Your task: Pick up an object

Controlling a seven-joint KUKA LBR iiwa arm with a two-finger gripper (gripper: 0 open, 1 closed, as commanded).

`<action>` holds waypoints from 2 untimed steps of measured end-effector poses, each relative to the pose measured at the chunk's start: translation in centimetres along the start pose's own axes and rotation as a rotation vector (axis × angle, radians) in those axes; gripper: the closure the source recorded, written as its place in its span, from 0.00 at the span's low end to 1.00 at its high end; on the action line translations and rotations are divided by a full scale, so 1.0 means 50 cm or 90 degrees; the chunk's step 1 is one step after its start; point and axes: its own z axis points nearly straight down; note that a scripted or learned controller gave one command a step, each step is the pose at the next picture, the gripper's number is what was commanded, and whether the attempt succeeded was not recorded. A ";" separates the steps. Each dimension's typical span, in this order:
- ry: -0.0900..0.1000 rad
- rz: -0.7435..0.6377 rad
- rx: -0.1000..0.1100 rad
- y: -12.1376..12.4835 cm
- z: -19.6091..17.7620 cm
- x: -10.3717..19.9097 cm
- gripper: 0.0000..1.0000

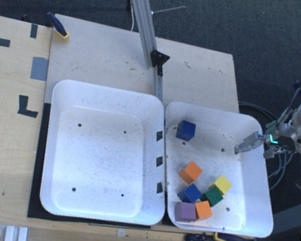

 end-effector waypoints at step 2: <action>-0.001 -0.001 0.000 0.002 0.083 0.006 0.00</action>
